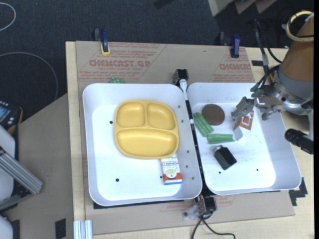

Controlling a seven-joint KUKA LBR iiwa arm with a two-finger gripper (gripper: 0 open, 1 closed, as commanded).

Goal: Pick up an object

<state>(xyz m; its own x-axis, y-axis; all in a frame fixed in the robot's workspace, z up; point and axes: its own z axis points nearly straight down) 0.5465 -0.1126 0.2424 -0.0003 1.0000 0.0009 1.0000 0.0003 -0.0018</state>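
My gripper [240, 121] hangs over the upper middle of the right bin [279, 178], reaching in from the right. Between its two grey fingers [238, 133] sits a small orange-brown packet [246, 121], and the fingers look shut on it. Just left of the gripper lies a brown round disc [213, 114]. Below the disc are a green stick [203, 124] and a second green piece [220, 138]. A black block [225, 158] lies nearer the front of the same bin.
The left bin [99, 178] holds a yellow divided plate [146, 129] and a small carton [171, 171] near its front right corner. The ridge where the two bins meet [192, 133] runs just left of the green stick.
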